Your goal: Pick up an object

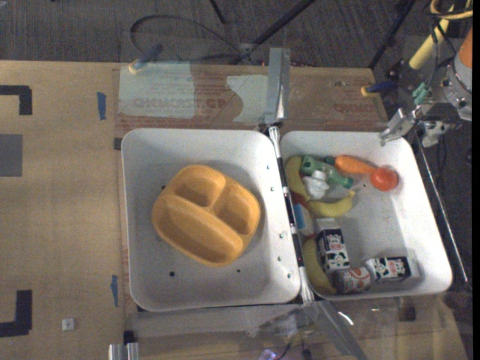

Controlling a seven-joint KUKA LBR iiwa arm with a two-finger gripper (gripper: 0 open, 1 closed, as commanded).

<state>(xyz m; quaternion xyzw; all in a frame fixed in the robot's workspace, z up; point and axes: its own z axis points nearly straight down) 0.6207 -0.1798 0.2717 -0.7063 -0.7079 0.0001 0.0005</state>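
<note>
The right bin (401, 220) holds a jumble of small items. An orange carrot (352, 164) lies at its back beside a red-orange scoop (384, 178). A green and white toy (322, 169) rests on a yellow banana (335, 205). Toward the front stand a black-and-white milk carton (332, 249), a second carton lying flat (390, 268), a small can (351, 280) and another banana (313, 267). My gripper (416, 126) hangs over the bin's back right corner, above and right of the carrot, with nothing visibly in it.
The left bin (142, 156) carries a yellow divided plate (206, 214) at its middle. A small blue piece (299, 217) lies along the divider between the bins. Cables and stand legs cross the floor behind the bench.
</note>
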